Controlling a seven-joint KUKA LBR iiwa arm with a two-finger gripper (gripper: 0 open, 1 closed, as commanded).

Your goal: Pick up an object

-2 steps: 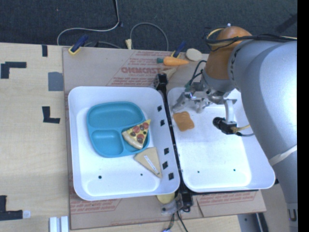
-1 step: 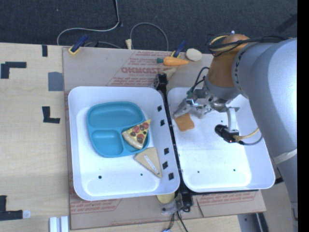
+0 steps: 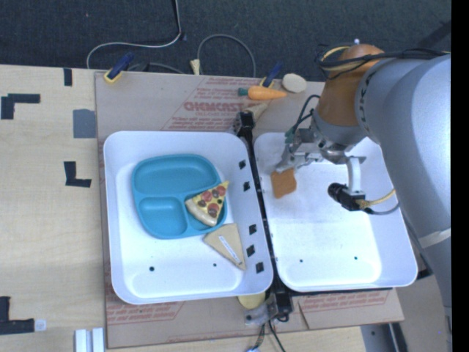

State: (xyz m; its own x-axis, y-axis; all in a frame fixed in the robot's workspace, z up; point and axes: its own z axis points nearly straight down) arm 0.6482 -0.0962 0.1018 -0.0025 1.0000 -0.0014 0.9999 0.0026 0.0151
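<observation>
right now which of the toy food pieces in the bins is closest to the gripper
The brown bread-like block in the right bin, just below the gripper. The pizza slice and tan wedge lie in the left bin.

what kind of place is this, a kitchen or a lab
Most likely a robot lab, not a kitchen: two white bins on a cardboard-covered bench, a grey arm reaching in, toy food like the pizza slice, and loose cables.

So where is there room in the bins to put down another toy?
Most room: the right bin's near half, below the brown block and gripper. The left bin has a bare strip along its near edge, below the blue plate. It's crowded around the pizza slice and tan wedge.
</observation>
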